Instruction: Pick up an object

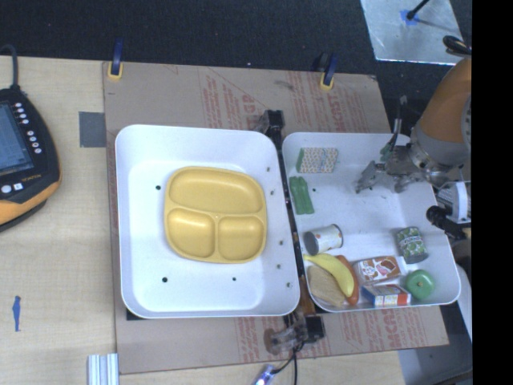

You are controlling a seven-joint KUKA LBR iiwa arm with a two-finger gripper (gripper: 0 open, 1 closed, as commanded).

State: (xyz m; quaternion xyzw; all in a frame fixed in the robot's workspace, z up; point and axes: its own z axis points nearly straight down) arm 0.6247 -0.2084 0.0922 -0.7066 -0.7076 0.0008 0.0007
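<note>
My gripper [383,184] hangs over the upper right part of the right bin [353,147], its fingers spread open with nothing between them. Below it in that bin lie a small white can [325,237], a banana [335,271], a green apple [420,284], a dark green packet [411,244] and a red-and-white box [378,269]. At the bin's left side rest a green bar [301,195] and a patterned sponge-like pad [317,160]. All of these objects lie apart from the gripper.
The left bin [136,215] holds a yellow divided plate [215,213]. A teach pendant [20,155] sits on the bench at far left. Two clamps [115,61] hold the cardboard sheet at the back. The arm's orange band [449,107] rises at the right edge.
</note>
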